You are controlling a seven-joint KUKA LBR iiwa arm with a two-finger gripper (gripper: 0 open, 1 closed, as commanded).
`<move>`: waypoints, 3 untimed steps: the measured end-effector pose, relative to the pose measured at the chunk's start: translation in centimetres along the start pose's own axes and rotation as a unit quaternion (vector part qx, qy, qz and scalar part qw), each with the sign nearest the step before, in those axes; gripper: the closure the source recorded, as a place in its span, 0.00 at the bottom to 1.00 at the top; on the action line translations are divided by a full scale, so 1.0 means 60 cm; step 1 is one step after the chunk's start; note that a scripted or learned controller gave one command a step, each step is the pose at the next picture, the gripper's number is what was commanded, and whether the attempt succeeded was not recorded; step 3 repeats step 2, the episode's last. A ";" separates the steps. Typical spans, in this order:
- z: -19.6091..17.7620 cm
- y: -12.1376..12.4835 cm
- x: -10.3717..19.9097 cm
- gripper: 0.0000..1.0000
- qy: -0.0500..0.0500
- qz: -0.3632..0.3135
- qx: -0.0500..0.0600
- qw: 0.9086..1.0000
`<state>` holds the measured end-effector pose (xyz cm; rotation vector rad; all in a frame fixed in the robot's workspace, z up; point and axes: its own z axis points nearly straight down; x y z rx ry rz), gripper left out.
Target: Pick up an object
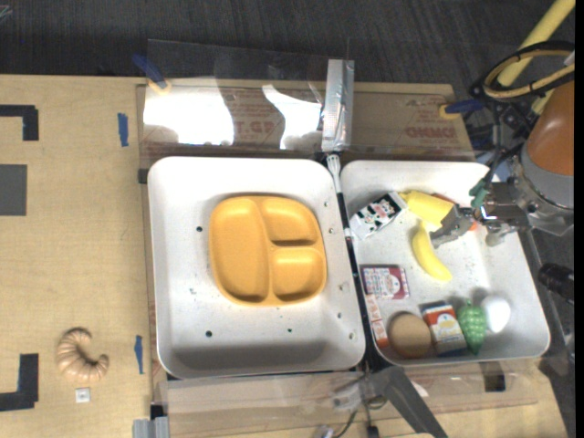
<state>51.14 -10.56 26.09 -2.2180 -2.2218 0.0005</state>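
Observation:
The right bin (520, 272) holds several objects. A banana (429, 255) lies near its middle, with a yellow block (427, 205) just above it. A black-and-white card box (376, 213) sits at the upper left, and a red-and-white packet (385, 283) is below that. Along the front edge are a brown round object (410, 333), a small orange carton (444, 325), a green piece (472, 325) and a white ball (497, 314). My gripper (470, 224) hangs over the bin's upper right, just right of the banana and the yellow block. Nothing shows in its grasp.
The left bin (173, 245) bears a yellow divided plate (267, 248). A croissant-shaped toy (82, 354) lies on the cardboard bench at the far left. Clear plastic sheeting and a metal strip (337, 103) stand behind the bins. Yellow cables (529, 62) hang at the upper right.

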 end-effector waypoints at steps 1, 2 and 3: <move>0.267 0.063 0.011 0.00 -0.002 -0.005 -0.007 1.000; 0.289 0.104 -0.007 0.00 0.000 0.176 -0.003 0.984; 0.289 0.104 -0.007 0.00 0.000 0.176 -0.003 0.984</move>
